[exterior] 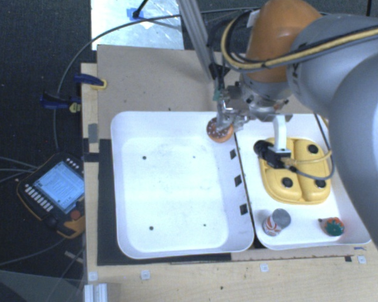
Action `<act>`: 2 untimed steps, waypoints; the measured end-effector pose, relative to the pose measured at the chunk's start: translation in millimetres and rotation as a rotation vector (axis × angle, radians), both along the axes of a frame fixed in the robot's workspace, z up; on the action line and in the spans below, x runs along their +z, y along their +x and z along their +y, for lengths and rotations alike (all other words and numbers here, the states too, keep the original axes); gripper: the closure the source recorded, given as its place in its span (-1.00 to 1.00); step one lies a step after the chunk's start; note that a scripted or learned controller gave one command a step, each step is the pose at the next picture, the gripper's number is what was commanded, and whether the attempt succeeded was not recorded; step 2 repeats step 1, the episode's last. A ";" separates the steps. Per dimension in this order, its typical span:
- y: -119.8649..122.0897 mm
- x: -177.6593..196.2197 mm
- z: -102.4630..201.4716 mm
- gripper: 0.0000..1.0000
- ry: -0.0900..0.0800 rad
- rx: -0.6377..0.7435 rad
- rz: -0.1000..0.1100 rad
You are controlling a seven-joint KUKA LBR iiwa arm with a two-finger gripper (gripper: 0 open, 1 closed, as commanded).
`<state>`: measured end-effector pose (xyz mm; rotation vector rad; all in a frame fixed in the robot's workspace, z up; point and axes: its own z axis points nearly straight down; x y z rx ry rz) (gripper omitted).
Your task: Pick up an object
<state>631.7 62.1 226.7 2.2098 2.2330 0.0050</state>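
My gripper (223, 119) hangs over the far right corner of the left bin (170, 187), next to the divider between the bins. A small round brown and orange disc (218, 131) sits between the fingertips, and the gripper is shut on it. The disc is lifted, above the bin's rim. In the right bin (359, 228) lies a yellow moulded toy with black dots (299, 172), partly hidden by the wrist. A small grey, white and red round thing (276, 222) and a small green and red thing (332, 226) lie near that bin's front edge.
The arm's big grey body covers the right bin's far and right side. A teach pendant (55, 190) lies on the floor at the left. Blue clamps (82, 80) grip the brown board's left edge.
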 end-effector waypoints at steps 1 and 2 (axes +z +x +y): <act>8.5 -0.9 43.1 1.00 0.000 -0.001 -0.001; 8.5 -0.9 43.1 1.00 0.000 -0.001 -0.001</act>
